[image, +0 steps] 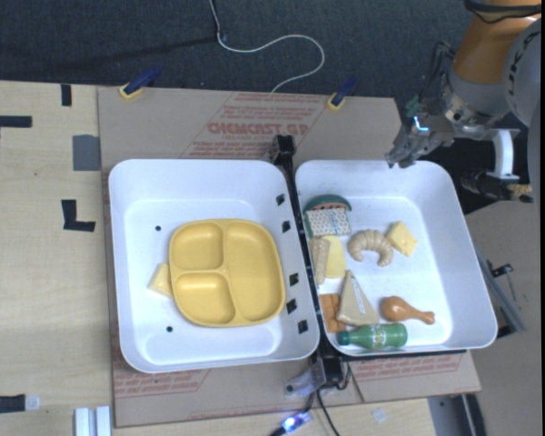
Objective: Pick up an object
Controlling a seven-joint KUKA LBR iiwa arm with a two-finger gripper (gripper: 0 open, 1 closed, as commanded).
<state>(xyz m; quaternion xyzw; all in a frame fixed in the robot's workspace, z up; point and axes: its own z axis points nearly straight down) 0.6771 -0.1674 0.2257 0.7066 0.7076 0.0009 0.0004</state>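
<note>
My hand (407, 153) hangs just over the far rim of the right bin (454, 207). It is dark and small here, so I cannot tell how it is set, and I see nothing in it. Below it in the right bin lie toy foods: a croissant (371, 244), a yellow cheese wedge (401, 238), a chicken drumstick (404, 311), a green bottle (373, 336), a sandwich slice (352, 302) and a little box (328, 220) by the middle wall. The left bin (136, 207) holds a yellow tray (227, 272) with three parts. Both bins sit on brown cardboard (245, 125) on the surface (36, 243).
</note>
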